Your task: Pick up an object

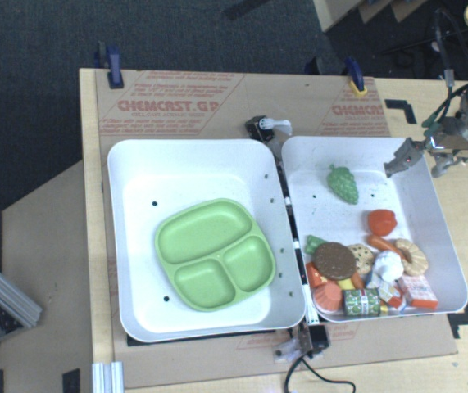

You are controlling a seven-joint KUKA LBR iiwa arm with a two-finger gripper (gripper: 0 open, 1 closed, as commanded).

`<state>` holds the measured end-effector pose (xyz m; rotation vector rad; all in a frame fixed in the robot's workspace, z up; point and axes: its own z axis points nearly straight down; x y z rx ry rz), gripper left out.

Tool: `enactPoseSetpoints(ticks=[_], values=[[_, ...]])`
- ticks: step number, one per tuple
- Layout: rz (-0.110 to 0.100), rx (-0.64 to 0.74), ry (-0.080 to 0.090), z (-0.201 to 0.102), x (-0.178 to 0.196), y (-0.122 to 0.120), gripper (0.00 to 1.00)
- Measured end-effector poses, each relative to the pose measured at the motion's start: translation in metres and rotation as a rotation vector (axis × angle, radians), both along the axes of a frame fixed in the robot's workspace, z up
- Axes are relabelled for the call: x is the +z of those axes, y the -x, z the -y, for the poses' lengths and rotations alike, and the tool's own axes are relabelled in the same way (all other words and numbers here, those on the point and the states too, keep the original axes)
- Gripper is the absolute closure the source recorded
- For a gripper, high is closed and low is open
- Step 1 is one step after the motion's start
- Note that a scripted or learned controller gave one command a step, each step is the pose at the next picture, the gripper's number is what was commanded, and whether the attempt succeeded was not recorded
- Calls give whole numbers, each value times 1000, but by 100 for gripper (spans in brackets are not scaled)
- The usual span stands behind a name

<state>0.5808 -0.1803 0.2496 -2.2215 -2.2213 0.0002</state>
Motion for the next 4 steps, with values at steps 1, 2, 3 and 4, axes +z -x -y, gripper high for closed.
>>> enactPoseSetpoints(ticks=[1,2,3,4], values=[[-15,-2,-5,-5,-124,48,0],[-7,1,-4,-18,-168,41,0],[-4,5,-4,-88,-165,53,0],[7,0,4,-38,-164,-22,0]])
